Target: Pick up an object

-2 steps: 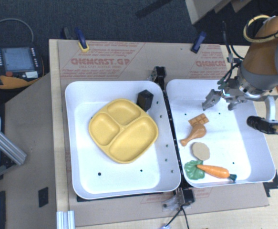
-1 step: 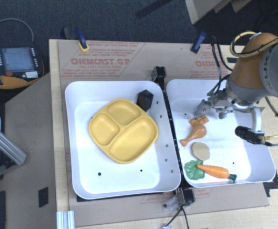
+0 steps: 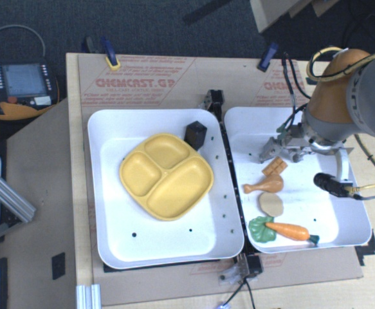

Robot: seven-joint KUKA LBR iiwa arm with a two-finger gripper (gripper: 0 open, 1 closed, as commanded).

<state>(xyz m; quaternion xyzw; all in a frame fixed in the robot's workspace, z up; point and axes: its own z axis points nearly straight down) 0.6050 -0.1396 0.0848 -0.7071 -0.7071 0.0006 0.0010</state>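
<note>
The toy carrot [image 3: 289,230] lies nearest the camera, at about 6 o'clock in the right bin [image 3: 361,227], its tip touching a green leafy toy [image 3: 260,228]. Just above them, toward 12 o'clock, sit a pale round slice [image 3: 271,205], then a toy drumstick [image 3: 265,185] and a small brown block [image 3: 274,167]. The gripper [image 3: 283,148] hovers at roughly 11 o'clock in this bin, just up from the brown block; nothing sits between its fingers, and whether they are spread or pressed together cannot be told from this angle. The left bin [image 3: 103,172] holds a yellow divided plate [image 3: 166,176] with a black block [image 3: 195,134] at its 1 o'clock.

The brown block or the drumstick looks like the likeliest target. A good descent would centre over one piece alone, since the two nearly touch, and line the fingers across its narrow side before closing.
</note>
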